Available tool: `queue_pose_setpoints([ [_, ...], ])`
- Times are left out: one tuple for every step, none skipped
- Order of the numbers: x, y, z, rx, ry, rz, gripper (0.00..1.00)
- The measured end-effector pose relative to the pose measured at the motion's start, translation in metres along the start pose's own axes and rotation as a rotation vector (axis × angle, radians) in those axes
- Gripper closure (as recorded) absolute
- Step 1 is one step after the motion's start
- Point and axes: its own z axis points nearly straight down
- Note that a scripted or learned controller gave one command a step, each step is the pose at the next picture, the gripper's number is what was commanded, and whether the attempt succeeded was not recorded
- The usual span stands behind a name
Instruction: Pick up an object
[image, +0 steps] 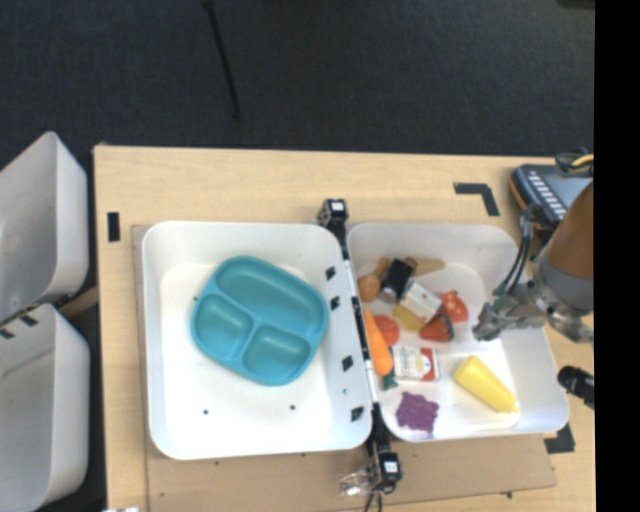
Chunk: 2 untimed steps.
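The right bin holds a heap of small items: an orange carrot, a yellow block, a purple grape bunch, a red piece, a white box and a black piece. My gripper hangs low over the right side of this bin, just right of the red piece and above the yellow block. The grey arm with its orange band comes in from the right edge. I see nothing held in the gripper.
A blue divided plate lies in the left bin. A small white and red packet rests beside the carrot. The divider between the bins carries black clips. White chairs stand at far left.
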Motion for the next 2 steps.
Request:
queue_pose_setpoints([
  [-0.002, 0.001, -0.065, -0.004, -0.002, -0.006, 1.0],
  [-0.003, 0.002, -0.088, 0.001, 0.0, -0.008, 1.0],
])
